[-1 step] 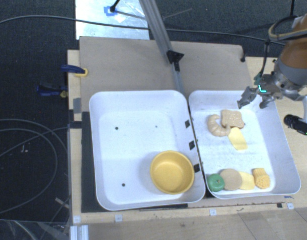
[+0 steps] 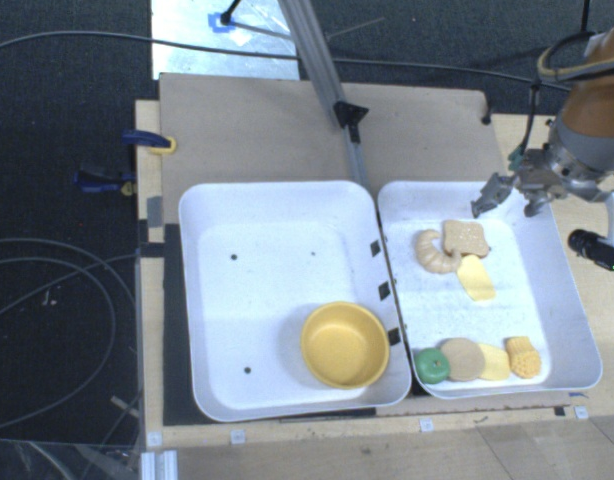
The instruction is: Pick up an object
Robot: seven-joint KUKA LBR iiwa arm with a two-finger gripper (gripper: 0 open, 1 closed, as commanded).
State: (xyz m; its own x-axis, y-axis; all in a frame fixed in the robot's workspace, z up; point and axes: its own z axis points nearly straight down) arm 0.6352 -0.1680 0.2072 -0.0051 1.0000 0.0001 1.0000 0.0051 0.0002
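Note:
My gripper [image 2: 510,203] hangs over the far edge of the right bin [image 2: 562,288], its two fingers spread open with nothing between them. Just below and left of it lie a tan bread slice [image 2: 464,236], a curled pale croissant [image 2: 433,252] and a yellow wedge [image 2: 476,279]. Along the bin's near wall sit a green round piece [image 2: 432,366], a beige round piece [image 2: 465,359], a yellow piece [image 2: 495,365] and an orange waffle-like block [image 2: 524,357].
The left bin [image 2: 247,268] holds a yellow bowl [image 2: 345,344] near its front right corner. A grey pole [image 2: 317,48] slants down to the gap between the bins. A blue clamp [image 2: 147,140] grips the bench's left edge.

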